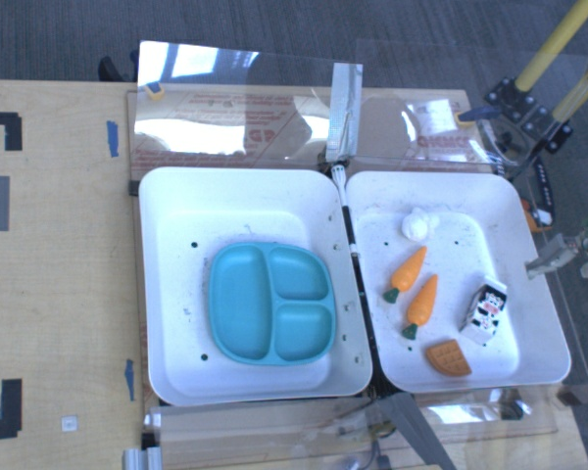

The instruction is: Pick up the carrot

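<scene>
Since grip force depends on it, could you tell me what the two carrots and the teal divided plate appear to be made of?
Both carrots look like moulded toy plastic: an even matte orange with small green stems, though rubber or foam cannot be ruled out. The teal divided plate looks like smooth hard plastic, one uniform colour with rounded moulded compartments and a soft sheen.

two orange carrots (pixel 415 286), right bin (pixel 539 360)

A grey metal tip, taken to be the gripper (pixel 566 251), is seen at the right edge of the view (the rest is cut off by the frame). It is reached in from the right and held just outside the right-hand bin's (pixel 544 302) outer rim, apart from its contents.
</scene>
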Tool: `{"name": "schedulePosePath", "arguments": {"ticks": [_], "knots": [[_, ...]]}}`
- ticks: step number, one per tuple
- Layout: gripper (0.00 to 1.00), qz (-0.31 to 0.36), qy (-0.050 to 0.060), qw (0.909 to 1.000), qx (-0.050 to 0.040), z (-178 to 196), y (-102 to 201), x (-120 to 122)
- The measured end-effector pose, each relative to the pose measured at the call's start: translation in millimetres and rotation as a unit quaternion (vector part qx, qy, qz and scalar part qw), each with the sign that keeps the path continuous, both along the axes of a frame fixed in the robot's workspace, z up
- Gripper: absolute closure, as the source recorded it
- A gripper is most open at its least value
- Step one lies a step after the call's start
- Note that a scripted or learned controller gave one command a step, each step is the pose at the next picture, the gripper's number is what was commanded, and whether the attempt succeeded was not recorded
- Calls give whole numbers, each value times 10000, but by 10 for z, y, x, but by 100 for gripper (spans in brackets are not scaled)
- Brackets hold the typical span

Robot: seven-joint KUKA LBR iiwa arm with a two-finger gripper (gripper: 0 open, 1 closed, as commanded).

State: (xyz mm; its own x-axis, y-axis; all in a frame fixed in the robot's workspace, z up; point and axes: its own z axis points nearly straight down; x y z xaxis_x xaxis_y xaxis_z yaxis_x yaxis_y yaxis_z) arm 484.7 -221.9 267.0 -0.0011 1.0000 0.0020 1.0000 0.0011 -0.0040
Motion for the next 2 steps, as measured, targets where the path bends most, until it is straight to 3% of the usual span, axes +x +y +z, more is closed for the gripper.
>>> {"name": "schedulePosePath", "arguments": {"ticks": [1,2], "knots": [[0,0,0,10000,0,0,0,0],[0,267,43,9996,17,-1185,532,-31]]}}
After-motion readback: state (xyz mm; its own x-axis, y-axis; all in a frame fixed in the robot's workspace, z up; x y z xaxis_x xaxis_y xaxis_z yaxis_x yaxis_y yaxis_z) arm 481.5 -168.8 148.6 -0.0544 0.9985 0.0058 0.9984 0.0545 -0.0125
